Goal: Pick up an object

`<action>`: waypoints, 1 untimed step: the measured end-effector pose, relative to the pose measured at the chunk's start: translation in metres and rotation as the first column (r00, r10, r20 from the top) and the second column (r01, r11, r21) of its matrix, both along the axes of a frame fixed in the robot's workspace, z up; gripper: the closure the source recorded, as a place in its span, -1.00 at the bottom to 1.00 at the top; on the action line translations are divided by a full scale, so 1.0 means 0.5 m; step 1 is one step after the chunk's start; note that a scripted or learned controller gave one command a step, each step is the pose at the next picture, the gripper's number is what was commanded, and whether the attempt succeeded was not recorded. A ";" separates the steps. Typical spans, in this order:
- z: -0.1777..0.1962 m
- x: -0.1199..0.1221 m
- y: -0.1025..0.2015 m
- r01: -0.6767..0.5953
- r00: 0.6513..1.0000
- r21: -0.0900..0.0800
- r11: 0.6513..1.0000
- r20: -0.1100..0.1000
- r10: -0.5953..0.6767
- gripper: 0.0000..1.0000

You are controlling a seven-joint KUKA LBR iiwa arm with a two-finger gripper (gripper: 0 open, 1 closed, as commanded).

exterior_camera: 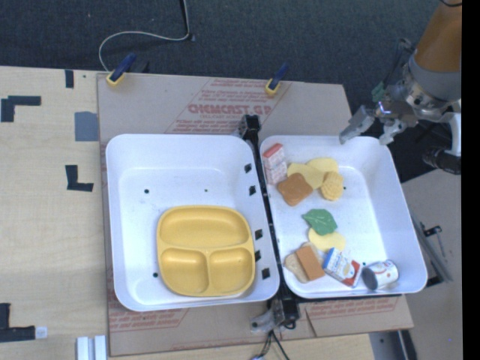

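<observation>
Near edge: left bin (120,201) holding a yellow divided tray (204,250); right bin (397,201) with a can (380,274) at 5 o'clock, a green leaf (320,220) at centre, a small carton (274,161) at 10 o'clock. Beyond, at 1 o'clock over the rim, the hand (369,126), fingers apart, nothing between them.

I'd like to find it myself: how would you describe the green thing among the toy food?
Look in the right-hand white bin, among the small food pieces. Near its middle lies a flat green leaf, just above a pale yellow piece. It is the only green item there.
</observation>
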State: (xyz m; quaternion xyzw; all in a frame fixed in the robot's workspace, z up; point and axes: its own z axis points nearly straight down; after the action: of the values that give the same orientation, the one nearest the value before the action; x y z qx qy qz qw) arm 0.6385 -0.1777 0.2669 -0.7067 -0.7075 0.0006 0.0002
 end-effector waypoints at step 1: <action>-0.228 0.032 0.121 -0.005 1.000 0.003 1.000 -0.007 0.005 -1.00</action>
State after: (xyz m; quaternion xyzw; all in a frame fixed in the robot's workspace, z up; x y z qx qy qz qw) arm 0.6547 -0.1171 0.1529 -0.7049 -0.7093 0.0020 0.0036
